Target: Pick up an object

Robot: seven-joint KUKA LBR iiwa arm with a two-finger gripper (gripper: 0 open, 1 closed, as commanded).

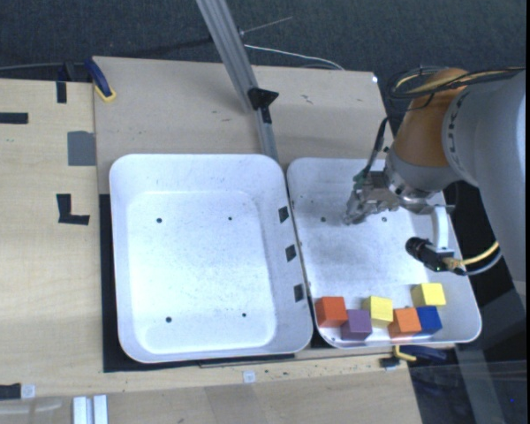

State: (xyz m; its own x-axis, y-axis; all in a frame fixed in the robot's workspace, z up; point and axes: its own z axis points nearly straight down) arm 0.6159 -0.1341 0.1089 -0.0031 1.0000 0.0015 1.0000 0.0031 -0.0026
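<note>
Several small blocks lie along the near edge of the right bin (336, 237): an orange block (331, 310), a purple block (359, 323), a yellow block (381, 309), a second orange block (405, 321), a blue block (428, 320) and another yellow block (430, 294). My gripper (356, 212) hangs low over the far part of the right bin, well away from the blocks. I see no block at its tip.
The left bin (194, 254) sits beside the right one, with a shared rim between them. A grey metal pole (234, 51) slants in from the top to the bins' far edge. A black cable (433, 254) loops off the wrist.
</note>
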